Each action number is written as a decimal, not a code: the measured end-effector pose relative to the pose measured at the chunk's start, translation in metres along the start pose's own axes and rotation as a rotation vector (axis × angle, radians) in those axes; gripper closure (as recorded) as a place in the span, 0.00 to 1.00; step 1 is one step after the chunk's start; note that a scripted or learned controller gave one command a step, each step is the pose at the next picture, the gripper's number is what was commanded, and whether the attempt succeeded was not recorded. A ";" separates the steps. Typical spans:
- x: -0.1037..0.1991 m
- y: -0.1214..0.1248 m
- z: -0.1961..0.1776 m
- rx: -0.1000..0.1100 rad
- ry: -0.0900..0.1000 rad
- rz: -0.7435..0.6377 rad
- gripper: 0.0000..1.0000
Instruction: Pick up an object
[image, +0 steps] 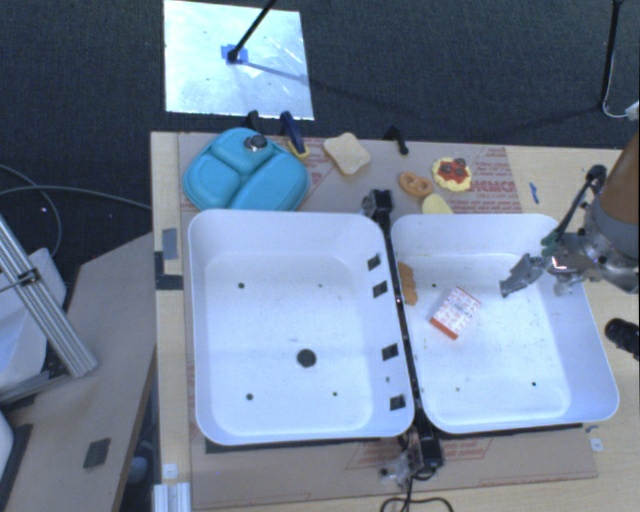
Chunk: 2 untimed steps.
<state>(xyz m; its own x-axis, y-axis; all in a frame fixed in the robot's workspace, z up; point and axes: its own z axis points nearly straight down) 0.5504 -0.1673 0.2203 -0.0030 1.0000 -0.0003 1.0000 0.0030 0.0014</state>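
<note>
Near edge first: a cable clump (418, 462) sits at the front of the desk (170, 300), right under the seam between the bins, no risk to the pick. Left bin (290, 225) carries one small dark disc (306, 357) on its floor, well apart from the arm. Right bin (590, 385) has the likeliest target, a small red-and-white box (455, 312), lying flat and skewed on the floor left of centre; a slim orange piece (407, 283) lies against the divider wall just beside it. The claw (535, 268) hangs over the right bin's far right part, above and to the right of the box, nothing between its fingers; whether they're spread or pressed together I cannot tell, the tips blur into the metal behind. Risks, as I judge them: box is flat and low, so fingers may land on top and skate it away instead of straddling it; its skew means a wrong wrist angle nudges it toward the divider; the orange piece is so tight to the wall that a finger won't fit on that side. Wrist and arm are cut off at the right edge. Far side, outside the bins: blue lidded dish (245, 172), toast slice (347, 153), pretzel-like bit (415, 183), small pizza toy (452, 172), yellow piece (436, 205) partly hidden by the bin rim.
</note>
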 end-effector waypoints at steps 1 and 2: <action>-0.041 -0.049 0.137 -0.007 -0.002 0.007 0.00; -0.041 -0.045 0.119 -0.017 -0.008 0.002 1.00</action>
<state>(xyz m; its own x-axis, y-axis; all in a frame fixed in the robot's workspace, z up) 0.5060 -0.2089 0.1011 -0.0013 1.0000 -0.0087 0.9998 0.0015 0.0184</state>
